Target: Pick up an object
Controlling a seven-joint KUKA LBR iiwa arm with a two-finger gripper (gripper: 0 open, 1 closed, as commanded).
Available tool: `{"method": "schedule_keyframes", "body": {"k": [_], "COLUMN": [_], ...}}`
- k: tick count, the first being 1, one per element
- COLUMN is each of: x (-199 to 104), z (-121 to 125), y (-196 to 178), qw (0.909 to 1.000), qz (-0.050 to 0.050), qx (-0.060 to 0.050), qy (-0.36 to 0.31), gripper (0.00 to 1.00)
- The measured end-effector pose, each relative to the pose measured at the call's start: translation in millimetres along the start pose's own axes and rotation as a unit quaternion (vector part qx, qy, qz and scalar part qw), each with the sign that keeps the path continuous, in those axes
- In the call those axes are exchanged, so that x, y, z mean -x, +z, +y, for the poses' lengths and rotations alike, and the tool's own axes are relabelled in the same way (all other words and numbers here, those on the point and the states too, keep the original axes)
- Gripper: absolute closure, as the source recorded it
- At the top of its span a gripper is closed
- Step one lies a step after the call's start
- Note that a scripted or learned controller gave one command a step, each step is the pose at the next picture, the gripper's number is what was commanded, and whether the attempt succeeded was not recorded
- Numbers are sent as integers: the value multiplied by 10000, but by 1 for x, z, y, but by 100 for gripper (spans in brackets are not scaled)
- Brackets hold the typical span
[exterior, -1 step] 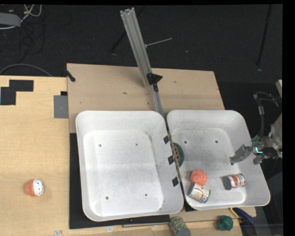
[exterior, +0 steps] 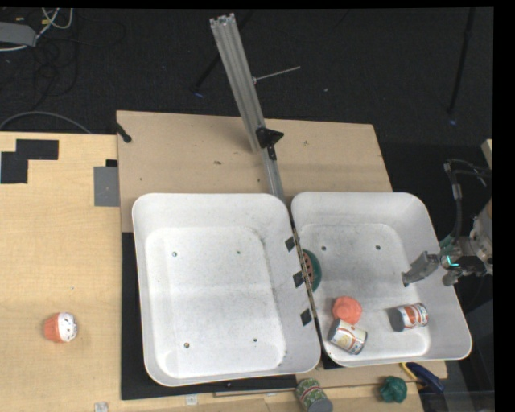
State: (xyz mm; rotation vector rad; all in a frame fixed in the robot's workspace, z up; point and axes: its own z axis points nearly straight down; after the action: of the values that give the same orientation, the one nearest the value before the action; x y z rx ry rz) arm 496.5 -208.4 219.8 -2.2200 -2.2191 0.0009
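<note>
Off to my left there's a little orange-and-white ball [exterior: 59,327] sitting alone on the wooden board [exterior: 48,241]. A metal rail [exterior: 244,88] slants down toward the bins, cables [exterior: 40,24] trail on the dark floor, and a teal lump [exterior: 393,389] sits by the front edge.

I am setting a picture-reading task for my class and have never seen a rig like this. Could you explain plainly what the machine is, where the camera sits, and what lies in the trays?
The one camera is fixed above the bench and looks down at a slant. The machine is a robot arm reaching in from the right edge; its hand hangs at the right rim of the right bin, with nothing seen between its fingers. Two shallow white bins sit side by side. The right bin holds a red round object, a tipped can, a smaller can and a green object at its left wall. Outside the bins, a small orange and white ball lies on the bench beside the left bin.
</note>
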Motion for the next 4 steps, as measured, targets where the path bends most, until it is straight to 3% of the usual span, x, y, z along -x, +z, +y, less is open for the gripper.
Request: {"method": "schedule_keyframes", "body": {"k": [2,3,4], "x": [2,2,2], "z": [-7,-6,-6], "y": [106,128,118], "qw": [10000,10000,10000], "qz": [12,-5,1], "qx": [-27,5,5], "qy": [-2,3,19], "gripper": [0,0,100]}}
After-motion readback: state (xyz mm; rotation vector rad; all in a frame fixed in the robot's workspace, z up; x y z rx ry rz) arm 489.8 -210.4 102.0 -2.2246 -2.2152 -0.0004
